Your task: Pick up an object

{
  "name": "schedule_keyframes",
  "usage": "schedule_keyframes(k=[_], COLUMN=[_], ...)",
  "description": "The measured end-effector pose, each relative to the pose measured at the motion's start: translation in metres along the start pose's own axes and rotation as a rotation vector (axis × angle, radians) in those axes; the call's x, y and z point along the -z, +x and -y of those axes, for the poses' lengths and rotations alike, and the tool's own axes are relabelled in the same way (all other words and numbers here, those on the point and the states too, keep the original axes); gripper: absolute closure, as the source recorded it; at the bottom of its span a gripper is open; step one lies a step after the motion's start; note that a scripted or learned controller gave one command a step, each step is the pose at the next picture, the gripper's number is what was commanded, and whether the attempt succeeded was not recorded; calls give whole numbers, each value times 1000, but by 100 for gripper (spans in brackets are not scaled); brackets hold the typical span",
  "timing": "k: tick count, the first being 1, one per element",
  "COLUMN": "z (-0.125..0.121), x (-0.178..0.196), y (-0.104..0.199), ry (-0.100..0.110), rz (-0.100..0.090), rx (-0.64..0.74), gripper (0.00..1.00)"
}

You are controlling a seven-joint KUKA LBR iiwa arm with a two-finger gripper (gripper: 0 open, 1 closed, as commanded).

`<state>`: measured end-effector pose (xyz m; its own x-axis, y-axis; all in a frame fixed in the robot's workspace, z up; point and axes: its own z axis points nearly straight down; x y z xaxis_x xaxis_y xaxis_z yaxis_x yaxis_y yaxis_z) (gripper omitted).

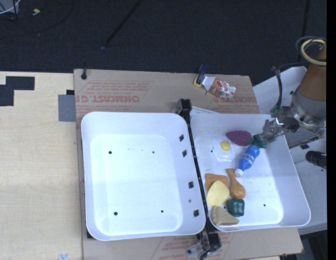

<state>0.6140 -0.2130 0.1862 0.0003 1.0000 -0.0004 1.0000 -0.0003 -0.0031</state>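
The right bin (296, 198) holds several toy foods. A blue bottle (248, 158) with a dark green cap lies at a slant near its middle. Beside it are a purple piece (239, 137) and a fried egg (224, 149). Lower down lie a drumstick (236, 185), a yellow fruit (217, 193), a dark green pepper (236, 207) and a tan slice (223, 217). My gripper (271, 129) hangs over the bin's upper right part, just above and right of the bottle's cap, with nothing seen in it.
The left bin (92, 145) stands next to the right one, with a black divider (192, 167) between them. A small red and white packet (221, 88) and a blue and yellow item (200, 76) lie on the cardboard behind the bins.
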Motion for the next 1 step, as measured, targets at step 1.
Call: schedule_keyframes(k=[1], z=[-31], x=[1], y=[40], ry=[-4], rz=[-1], rx=[4], gripper=[100])
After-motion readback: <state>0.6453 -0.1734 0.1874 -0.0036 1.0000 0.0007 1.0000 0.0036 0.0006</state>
